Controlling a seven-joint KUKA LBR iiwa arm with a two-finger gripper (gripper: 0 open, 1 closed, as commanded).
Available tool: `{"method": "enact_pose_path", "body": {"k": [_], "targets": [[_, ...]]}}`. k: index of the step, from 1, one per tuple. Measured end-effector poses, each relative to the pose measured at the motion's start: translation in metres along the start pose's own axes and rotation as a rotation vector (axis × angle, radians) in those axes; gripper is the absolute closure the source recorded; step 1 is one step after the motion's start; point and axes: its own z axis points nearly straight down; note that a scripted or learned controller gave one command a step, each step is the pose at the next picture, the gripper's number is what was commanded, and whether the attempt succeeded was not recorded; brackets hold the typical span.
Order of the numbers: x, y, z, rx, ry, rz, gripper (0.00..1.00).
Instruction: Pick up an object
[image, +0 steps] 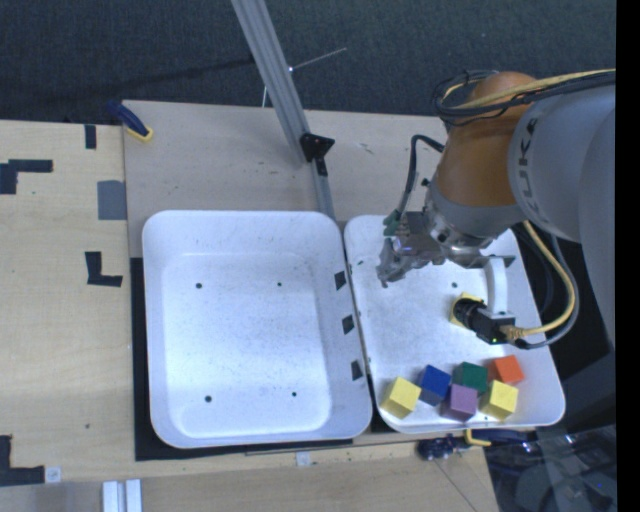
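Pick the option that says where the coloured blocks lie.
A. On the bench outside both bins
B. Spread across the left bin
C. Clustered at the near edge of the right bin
C: the coloured blocks sit bunched at the right bin's near edge.

Pale wooden table (220, 165) with black tape marks along its left edge, dark carpeted floor (120, 45) beyond its far edge.

The grey arm (560, 150) reaches in from the right, its gripper (392, 268) pointing down and leftward
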Motion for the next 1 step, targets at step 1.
{"method": "enact_pose_path", "body": {"k": [1], "targets": [[0.0564, 0.0013, -0.0096, -0.002, 0.000, -0.001, 1.00]]}}
